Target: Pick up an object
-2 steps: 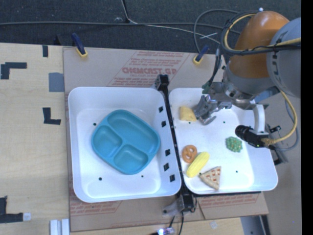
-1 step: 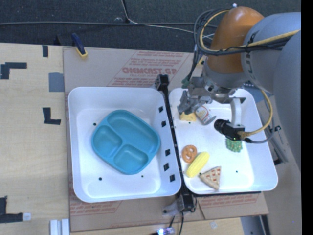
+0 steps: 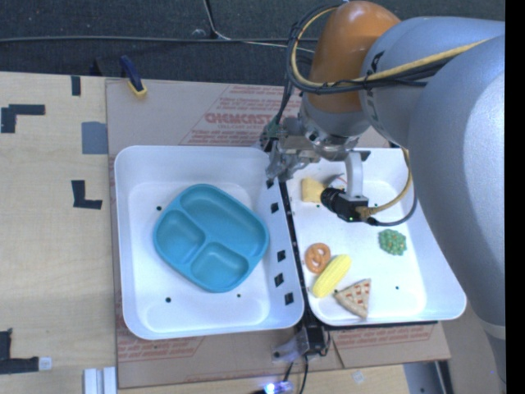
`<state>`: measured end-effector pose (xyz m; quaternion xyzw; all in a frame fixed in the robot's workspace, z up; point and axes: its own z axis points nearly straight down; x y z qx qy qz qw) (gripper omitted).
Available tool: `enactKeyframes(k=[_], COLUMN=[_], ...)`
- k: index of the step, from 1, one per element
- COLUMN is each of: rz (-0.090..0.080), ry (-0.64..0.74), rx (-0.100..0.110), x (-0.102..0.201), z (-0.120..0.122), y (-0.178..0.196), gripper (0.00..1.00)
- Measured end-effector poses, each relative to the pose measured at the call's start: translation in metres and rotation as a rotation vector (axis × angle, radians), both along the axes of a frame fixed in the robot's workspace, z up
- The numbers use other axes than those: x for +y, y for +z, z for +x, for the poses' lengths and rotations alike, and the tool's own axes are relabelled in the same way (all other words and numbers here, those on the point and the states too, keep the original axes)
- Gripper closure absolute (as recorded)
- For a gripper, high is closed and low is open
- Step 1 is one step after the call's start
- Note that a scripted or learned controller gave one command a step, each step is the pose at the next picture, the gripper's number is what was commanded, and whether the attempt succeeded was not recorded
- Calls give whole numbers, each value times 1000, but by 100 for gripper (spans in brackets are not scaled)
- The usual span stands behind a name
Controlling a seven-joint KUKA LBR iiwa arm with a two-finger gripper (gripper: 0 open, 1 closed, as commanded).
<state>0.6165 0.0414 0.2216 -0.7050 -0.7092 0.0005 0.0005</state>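
In the right bin (image 3: 426,298) lie a pale yellow cheese block (image 3: 311,190), a pretzel (image 3: 317,257), a yellow corn cob (image 3: 331,274), a pizza slice (image 3: 356,296) and a green broccoli piece (image 3: 393,241). My gripper (image 3: 283,161) hangs below the orange wrist band at the far end of the divider between the bins, just left of the cheese block. Nothing shows between its dark fingers.
The left bin (image 3: 131,220) holds a blue compartment plate (image 3: 211,236). A black strip with white marks (image 3: 283,245) runs along the divider. The arm's grey body covers the upper right. A blue-and-yellow clamp (image 3: 133,76) sits on the cardboard beyond the bins.
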Motion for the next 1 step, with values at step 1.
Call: enactKeyframes(k=[1], rz=[2], ry=[0], rx=[-2], x=[47], z=[26], y=[9], gripper=[100])
